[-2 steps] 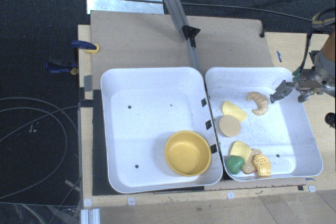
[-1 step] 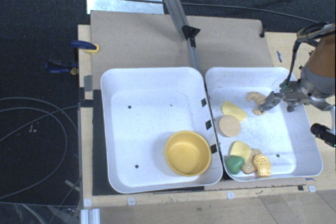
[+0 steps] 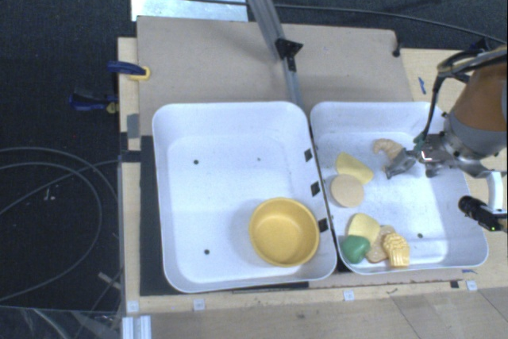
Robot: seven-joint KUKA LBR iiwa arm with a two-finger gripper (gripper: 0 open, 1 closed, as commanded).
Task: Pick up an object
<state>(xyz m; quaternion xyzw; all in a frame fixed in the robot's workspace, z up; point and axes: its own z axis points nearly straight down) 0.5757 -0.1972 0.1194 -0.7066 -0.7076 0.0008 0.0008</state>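
Yellow bowl (image 3: 284, 231) sits by the left bin's (image 3: 182, 131) front edge. Over in the right bin (image 3: 476, 250), a corn piece (image 3: 396, 248), green thing (image 3: 355, 248) and yellow lumps crowd its front-left corner. Gripper (image 3: 401, 165) hangs beside a tan croissant-looking piece (image 3: 388, 146), touching or not is unclear, and I can't tell its state; arm's cut off at the frame.

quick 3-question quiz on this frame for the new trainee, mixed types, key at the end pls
1. True or false: the yellow bowl sits in the right bin.
2. Which item lies nearest the gripper? A) green piece B) tan curved piece C) round beige disc
3. Fill in: the arm reaches over the ___ bin.

Key: 1 false, it sits in the left bin; 2 B; 3 right.
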